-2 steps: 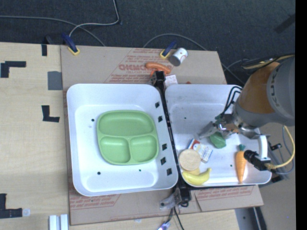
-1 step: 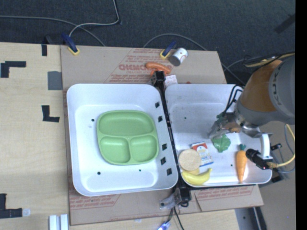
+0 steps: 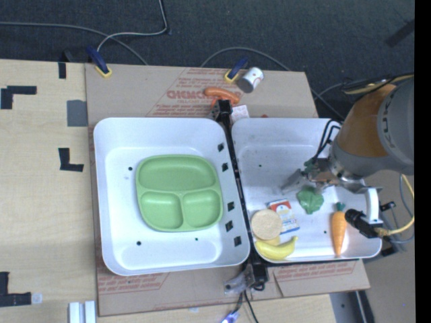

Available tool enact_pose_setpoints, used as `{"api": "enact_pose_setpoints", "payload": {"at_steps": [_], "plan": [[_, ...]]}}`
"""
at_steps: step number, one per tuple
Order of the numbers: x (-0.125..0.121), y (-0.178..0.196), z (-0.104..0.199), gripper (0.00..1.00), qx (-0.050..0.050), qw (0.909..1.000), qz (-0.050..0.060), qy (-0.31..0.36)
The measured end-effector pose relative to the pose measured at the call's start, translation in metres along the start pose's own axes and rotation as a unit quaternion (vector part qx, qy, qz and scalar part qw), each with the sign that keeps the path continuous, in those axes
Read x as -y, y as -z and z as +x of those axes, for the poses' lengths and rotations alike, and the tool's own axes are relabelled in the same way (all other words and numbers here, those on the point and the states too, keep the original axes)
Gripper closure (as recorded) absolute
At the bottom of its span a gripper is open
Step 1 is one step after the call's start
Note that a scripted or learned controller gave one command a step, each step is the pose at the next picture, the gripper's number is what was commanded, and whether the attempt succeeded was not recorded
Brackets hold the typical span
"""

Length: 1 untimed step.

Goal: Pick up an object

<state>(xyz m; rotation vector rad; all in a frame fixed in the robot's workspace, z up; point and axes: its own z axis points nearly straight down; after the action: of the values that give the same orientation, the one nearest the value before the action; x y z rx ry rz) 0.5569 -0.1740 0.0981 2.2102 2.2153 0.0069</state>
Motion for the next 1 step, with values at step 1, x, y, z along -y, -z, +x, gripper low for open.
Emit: {"api": "enact_pose_setpoints", "payload": {"at_steps": [1], "plan": [[0.0271, -0.0076, 0.0609, 0.00, 0.000, 1.0000, 0.001, -0.001]]}}
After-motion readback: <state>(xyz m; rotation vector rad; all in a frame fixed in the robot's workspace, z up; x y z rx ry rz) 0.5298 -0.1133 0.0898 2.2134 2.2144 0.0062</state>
